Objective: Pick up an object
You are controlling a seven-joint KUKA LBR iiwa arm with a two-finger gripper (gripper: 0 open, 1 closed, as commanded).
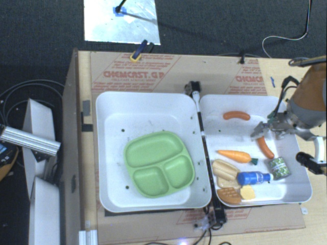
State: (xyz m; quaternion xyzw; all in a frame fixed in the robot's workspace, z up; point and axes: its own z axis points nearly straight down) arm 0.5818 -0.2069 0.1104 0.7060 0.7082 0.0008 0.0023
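A cardboard-topped bench [153,68] carries two white bins: the left bin [110,111] holds a green divided plate [159,163], the right bin [301,185] toy food. There the gripper [263,129] hangs just above a small sausage [265,147]; whether its jaws are parted is impossible to tell. The sausage looks light, smooth and roll-prone, so pinching across its middle seems best.

single fixed camera above bench, looking down at slant. far enough to take in both bins whole: left bin [110,137] mid-frame, right bin [299,180] toward right side. dark floor along top, cardboard sheet [168,70] under bins, cables and metal parts at left edge. arm [311,93] enters from right side of frame.
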